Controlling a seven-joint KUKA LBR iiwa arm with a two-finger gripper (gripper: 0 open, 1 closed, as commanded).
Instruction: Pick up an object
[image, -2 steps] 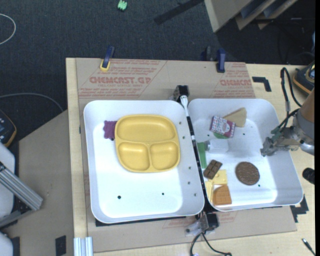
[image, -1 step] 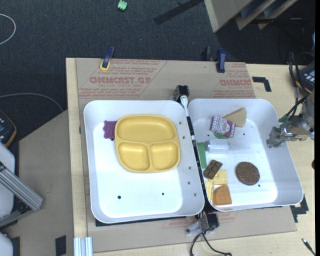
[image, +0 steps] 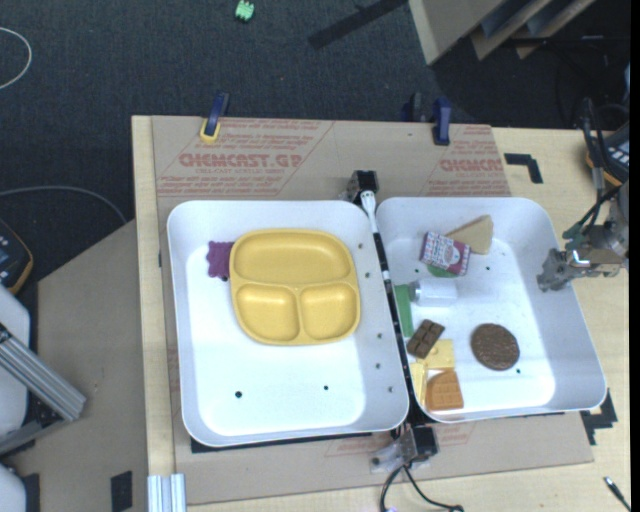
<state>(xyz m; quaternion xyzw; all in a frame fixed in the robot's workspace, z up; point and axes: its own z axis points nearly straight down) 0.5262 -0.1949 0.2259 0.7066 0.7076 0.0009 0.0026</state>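
The right white bin (image: 560, 330) holds several small objects. A pink and white carton (image: 445, 253) lies beside a tan wedge (image: 475, 234) at the back. A green piece (image: 404, 308) and a white piece (image: 437, 293) lie near the bin's left wall. A brown chocolate block (image: 426, 339), a yellow slice (image: 438, 359) and an orange cracker (image: 444, 390) sit at the front left. A round brown cookie (image: 495, 346) lies mid-bin. My gripper (image: 565, 266) hangs over the bin's right rim, apart from all of them, with nothing seen in it.
The left white bin (image: 200, 330) holds a yellow divided plate (image: 295, 285) with a purple piece (image: 219, 258) at its left edge. Clamps (image: 442, 120) stand on the cardboard bench at the back. Cables hang at the far right.
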